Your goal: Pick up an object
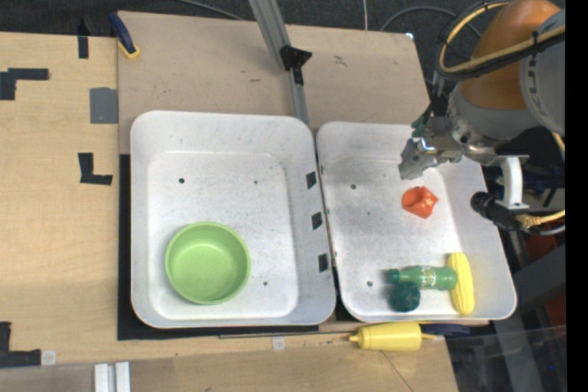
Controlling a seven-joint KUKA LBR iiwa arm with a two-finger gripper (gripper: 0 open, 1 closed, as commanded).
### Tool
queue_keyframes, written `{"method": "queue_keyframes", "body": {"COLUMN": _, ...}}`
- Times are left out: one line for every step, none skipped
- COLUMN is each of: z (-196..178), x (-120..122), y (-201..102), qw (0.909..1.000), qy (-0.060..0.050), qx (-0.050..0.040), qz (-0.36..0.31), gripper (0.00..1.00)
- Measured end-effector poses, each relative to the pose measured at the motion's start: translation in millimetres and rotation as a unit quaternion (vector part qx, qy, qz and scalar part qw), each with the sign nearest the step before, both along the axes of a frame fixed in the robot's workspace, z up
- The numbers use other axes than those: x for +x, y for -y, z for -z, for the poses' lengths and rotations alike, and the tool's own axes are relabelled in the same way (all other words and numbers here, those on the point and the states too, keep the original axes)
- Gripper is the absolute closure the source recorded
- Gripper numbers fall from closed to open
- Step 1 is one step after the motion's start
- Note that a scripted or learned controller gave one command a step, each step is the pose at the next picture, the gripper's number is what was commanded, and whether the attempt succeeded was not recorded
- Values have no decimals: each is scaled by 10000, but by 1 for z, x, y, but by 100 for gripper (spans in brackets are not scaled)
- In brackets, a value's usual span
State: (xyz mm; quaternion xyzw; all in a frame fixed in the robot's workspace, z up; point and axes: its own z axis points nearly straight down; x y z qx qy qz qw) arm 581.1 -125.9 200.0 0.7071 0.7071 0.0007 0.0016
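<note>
So, starting on the left, the left bin [147,197] has just a green bowl [208,263] sitting in its front-left corner, right side up. Moving over, the right bin [367,151] sits right next to it, edges touching. In there you've got a small red object [419,202] up toward the middle-right, a green bottle [420,278] lying on its side near the front, with a dark teal piece [402,296] just beside its lower left, and a yellow banana-looking thing [461,282] touching the bottle's right end. A yellow bottle [390,337] is lying on the counter [211,69] just outside the front edge of that bin.

The tool [415,159] hangs over the back right part of the right bin, just above and left of the red object, not touching it. Honestly can't tell if it's released or clenched from this angle, nothing visible in it.
</note>
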Motion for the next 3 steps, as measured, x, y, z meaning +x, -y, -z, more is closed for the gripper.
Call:
{"method": "queue_keyframes", "body": {"z": -44, "x": -3, "y": 5, "qw": 10000, "qy": 1, "qx": -1, "qz": -2, "gripper": 100}}
{"method": "queue_keyframes", "body": {"z": -32, "x": -7, "y": -44, "qw": 10000, "qy": -28, "qx": 11, "qz": -27, "gripper": 100}}
{"method": "queue_keyframes", "body": {"z": -21, "x": -7, "y": -94, "qw": 10000, "qy": -31, "qx": 12, "qz": -29, "gripper": 100}}
